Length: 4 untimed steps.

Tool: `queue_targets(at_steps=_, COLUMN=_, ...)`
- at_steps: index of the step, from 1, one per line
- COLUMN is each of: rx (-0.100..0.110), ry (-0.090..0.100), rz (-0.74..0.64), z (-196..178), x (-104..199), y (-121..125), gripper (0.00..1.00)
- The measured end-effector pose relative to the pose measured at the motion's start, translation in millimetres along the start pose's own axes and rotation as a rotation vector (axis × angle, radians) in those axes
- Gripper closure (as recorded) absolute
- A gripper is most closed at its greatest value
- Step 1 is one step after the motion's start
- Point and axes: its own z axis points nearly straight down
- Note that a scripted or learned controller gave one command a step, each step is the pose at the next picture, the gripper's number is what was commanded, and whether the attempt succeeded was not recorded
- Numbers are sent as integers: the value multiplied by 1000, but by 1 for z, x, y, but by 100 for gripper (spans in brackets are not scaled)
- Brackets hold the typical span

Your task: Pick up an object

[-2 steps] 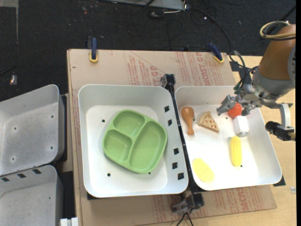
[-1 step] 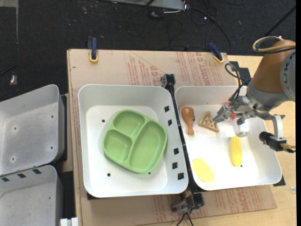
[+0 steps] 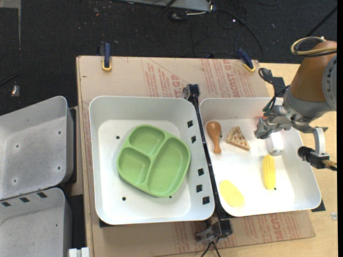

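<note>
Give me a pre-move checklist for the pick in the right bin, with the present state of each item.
1. Gripper over the right bin: ok.
2. Finger opening: cannot tell.
3. Corn cob lies free, apart from the other items: ok.
4. Wooden spoon and pizza slice lie apart: ok.
5. Yellow oval piece sits close to the bin's front wall, so approach may be tight: cannot tell.
6. Anything held: cannot tell.

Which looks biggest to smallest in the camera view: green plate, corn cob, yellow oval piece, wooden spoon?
1. Green plate, by far.
2-4. Corn cob, yellow oval piece and wooden spoon look too alike to rank.
</note>
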Motion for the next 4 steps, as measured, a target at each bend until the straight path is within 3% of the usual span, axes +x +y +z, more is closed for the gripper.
queue_targets(at_steps=2, rx=-5, ry=-2, rz=-3, z=-97, x=-4, y=11, gripper=100)
queue_targets(at_steps=3, rx=-2, ry=0, rz=-3, z=-113, x=-4, y=12, gripper=100)
queue_targets(at_steps=4, rx=1, ry=3, rz=-9, z=-118, x=57, y=19, gripper=100)
